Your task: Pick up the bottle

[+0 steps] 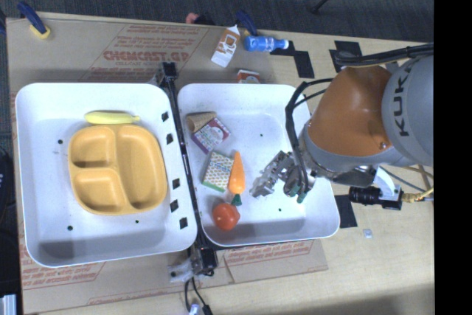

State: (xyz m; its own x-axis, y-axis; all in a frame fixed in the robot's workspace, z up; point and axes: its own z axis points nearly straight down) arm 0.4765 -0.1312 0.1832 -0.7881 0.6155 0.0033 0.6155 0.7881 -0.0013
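Note:
A small blue bottle (263, 44) with a white cap end lies on its side on the bench, behind the right bin's (258, 91) back rim and outside both bins. My gripper (270, 181) hangs low over the right bin's floor, toward its front right, just right of an orange carrot (237, 173). It is far from the bottle, and I see nothing held in it. The grey arm with its orange band (354, 114) covers the bin's right side.
In the right bin lie a small carton (209, 133), a green checked box (217, 171) and a red tomato (226, 215). The left bin (29, 158) holds a yellow divided plate (118, 167) and a banana (112, 117). A small box (225, 46) lies beside the bottle.

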